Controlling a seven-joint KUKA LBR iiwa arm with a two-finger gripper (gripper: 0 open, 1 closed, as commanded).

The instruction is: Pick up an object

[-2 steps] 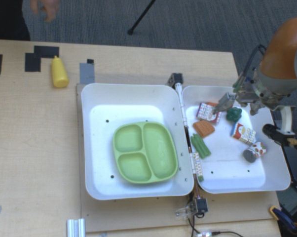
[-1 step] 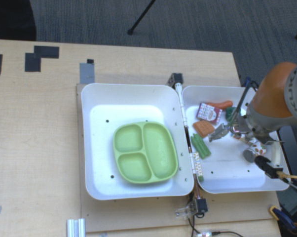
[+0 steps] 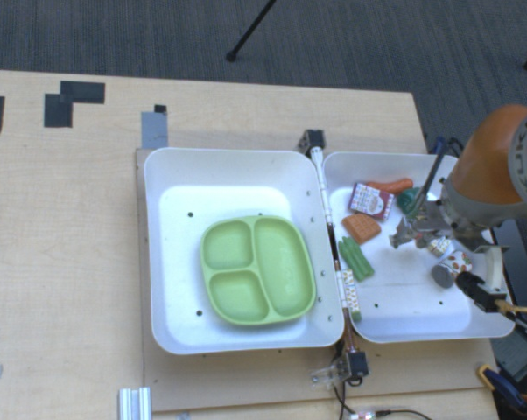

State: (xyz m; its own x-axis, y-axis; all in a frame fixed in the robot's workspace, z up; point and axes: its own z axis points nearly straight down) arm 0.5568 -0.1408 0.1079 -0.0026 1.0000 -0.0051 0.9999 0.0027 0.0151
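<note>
Two shallow white bins sit side by side on the bench. Far to the claw's left, the left bin [image 3: 163, 261] holds one thing, a light green divided plate [image 3: 258, 270] with three compartments, and bare white floor runs all round the plate to the bin walls. The right bin [image 3: 404, 318] holds the loose pieces. One green stick-like piece [image 3: 356, 258] lies tilted near the bin's left wall, left of the claw. One orange ridged wedge [image 3: 362, 227] lies just above it. One small white packet with red print [image 3: 369, 199] lies up and left of the claw, and one orange carrot-shaped piece [image 3: 391, 185] sits at the packet's upper right edge. The claw [image 3: 421, 228] hangs low over the bin's right half, dark teal stuff just above it. How far its fingers are parted, and whether anything sits between them, I cannot tell. Below the claw the bin floor lies open to the near wall
</note>
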